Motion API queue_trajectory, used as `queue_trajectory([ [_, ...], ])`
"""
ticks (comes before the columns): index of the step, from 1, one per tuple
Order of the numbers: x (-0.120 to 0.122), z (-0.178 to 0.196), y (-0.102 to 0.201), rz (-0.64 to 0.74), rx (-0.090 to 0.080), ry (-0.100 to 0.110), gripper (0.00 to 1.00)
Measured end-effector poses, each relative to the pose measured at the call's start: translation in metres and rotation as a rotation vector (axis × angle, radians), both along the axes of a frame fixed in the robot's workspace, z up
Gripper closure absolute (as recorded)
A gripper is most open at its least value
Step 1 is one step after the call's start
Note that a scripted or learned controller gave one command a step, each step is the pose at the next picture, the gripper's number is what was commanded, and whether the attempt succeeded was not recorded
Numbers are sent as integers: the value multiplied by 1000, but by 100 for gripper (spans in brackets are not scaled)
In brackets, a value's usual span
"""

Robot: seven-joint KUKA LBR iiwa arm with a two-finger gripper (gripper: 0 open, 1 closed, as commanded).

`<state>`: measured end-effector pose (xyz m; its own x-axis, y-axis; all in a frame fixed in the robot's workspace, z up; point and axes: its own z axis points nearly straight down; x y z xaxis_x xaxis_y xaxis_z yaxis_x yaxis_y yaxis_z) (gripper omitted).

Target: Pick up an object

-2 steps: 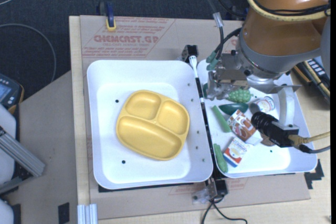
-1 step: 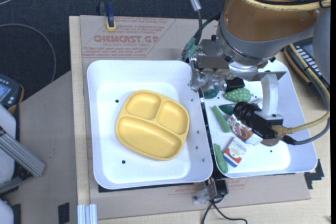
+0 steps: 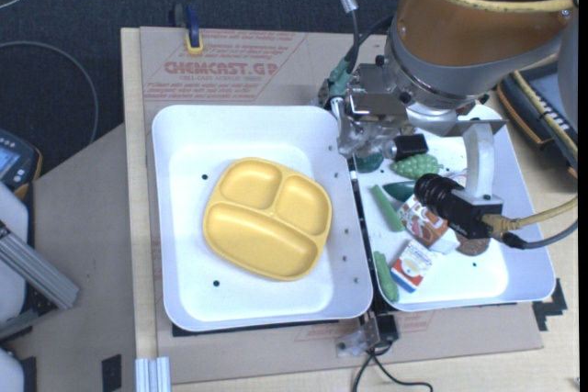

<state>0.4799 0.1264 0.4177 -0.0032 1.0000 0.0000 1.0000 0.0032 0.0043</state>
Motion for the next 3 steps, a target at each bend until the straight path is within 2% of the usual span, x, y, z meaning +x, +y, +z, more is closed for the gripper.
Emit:
queue_trajectory([
  [2, 1, 20, 1, 3, 0, -5, 100],
  [3, -2, -126, -21, -8, -5, 21, 100],
])
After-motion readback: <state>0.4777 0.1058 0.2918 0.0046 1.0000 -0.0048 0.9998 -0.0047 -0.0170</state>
